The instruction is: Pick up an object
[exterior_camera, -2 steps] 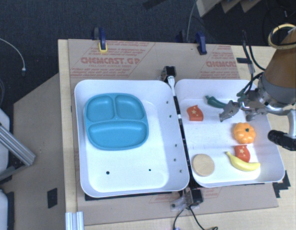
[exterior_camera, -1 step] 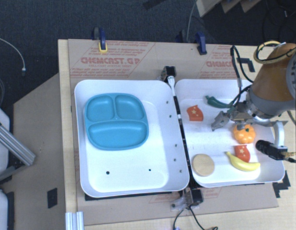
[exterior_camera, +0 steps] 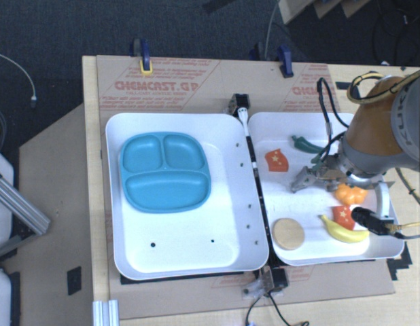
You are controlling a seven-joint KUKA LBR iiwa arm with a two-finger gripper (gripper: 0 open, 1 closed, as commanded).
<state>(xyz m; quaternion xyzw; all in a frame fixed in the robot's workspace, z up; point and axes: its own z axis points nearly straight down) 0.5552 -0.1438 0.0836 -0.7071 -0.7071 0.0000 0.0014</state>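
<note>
Since I'm going after one of the toys in the right white bin (exterior_camera: 264, 202), I'm hovering my gripper (exterior_camera: 317, 176), grabbing nothing, near the small red plastic piece (exterior_camera: 276, 160), probably because it's lying apart from the orange-and-banana pile.

The only readable text stands on the brown board (exterior_camera: 196, 83) that lies under the two bins. On its far part, left of the middle, red letters say "CHEMCAST G P", and the last letters are not clear. Above this word there is a line of smaller red print, too small to read. On the far right part of the same board, the red print begins again with "CHEM", and the arm hides the other letters. No other text can be read.
</note>
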